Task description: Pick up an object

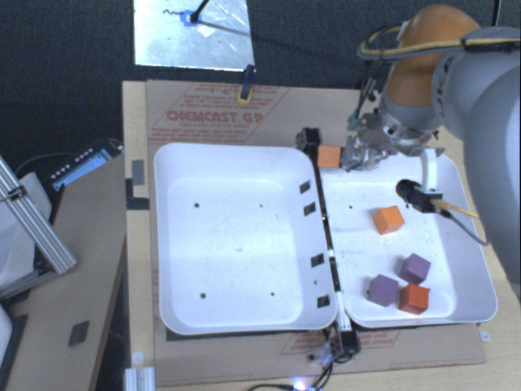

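We note the left bin (236, 243) bare. At the right bin's (468, 300) far-left corner an orange block (329, 157) lies just beside the gripper (358, 160); grip state we cannot tell. Judged: approach step; next move calls for closing squarely on that block.

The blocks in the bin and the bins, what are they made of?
The blocks, like the orange block and a purple block, look like matte painted wood or foam; their flat dull faces leave it open. The right bin and left bin look like smooth white moulded plastic with rounded rims.
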Robot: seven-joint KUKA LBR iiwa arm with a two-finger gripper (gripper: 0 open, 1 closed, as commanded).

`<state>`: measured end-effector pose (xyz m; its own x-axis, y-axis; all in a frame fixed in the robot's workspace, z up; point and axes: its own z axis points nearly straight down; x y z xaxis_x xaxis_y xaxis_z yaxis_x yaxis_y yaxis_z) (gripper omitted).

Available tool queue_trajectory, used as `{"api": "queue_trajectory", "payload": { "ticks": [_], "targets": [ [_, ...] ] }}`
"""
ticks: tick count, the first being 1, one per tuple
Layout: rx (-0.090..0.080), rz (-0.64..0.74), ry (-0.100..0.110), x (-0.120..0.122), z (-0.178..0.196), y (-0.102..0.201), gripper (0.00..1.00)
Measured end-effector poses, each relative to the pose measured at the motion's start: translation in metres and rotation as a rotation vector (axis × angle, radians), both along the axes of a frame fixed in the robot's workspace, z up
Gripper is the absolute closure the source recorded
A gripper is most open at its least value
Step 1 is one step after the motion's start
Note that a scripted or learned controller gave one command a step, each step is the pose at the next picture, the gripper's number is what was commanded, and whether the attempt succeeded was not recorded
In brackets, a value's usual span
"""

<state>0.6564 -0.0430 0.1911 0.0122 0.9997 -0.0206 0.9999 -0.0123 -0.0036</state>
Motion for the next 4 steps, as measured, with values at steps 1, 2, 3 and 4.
{"api": "queue_trajectory", "payload": {
  "ticks": [1,2,3,4],
  "targets": [
    [0.017,0.009,-0.002,-0.028,-0.007,-0.007,1.0],
    [0.025,0.026,-0.012,-0.009,0.049,0.094,1.0],
    [0.022,0.018,-0.01,0.014,0.066,0.1,1.0],
    [0.022,0.022,-0.001,-0.044,0.055,0.154,1.0]
  ]
}}
